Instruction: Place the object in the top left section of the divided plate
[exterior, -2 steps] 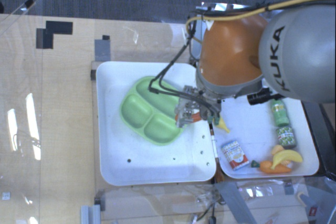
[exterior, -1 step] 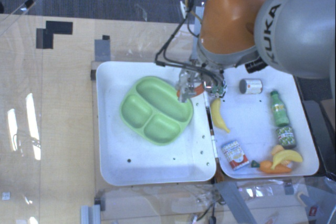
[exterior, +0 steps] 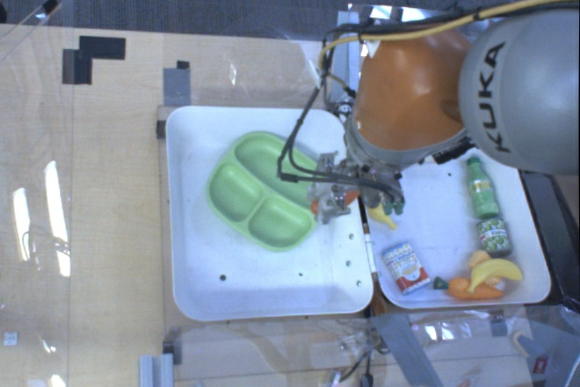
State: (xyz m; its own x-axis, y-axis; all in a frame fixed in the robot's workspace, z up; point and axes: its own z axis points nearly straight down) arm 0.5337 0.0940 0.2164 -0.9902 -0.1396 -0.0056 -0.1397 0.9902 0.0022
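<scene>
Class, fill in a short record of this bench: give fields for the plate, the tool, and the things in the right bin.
plate: green divided plate, in left bin
tool: over plate's right edge, something small and orange at its tip
right bin: green bottle, small carton, banana, carrot
arm: reaches in over both bins

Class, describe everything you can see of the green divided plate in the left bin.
The green divided plate is a light green, smooth, plastic-looking dish with rounded corners and three sections set off by raised ridges. It lies flat and turned at an angle on the floor of the left white bin, towards the bin's upper right. The gripper hangs at its right edge, hiding that rim. The sections in sight hold nothing.
</scene>
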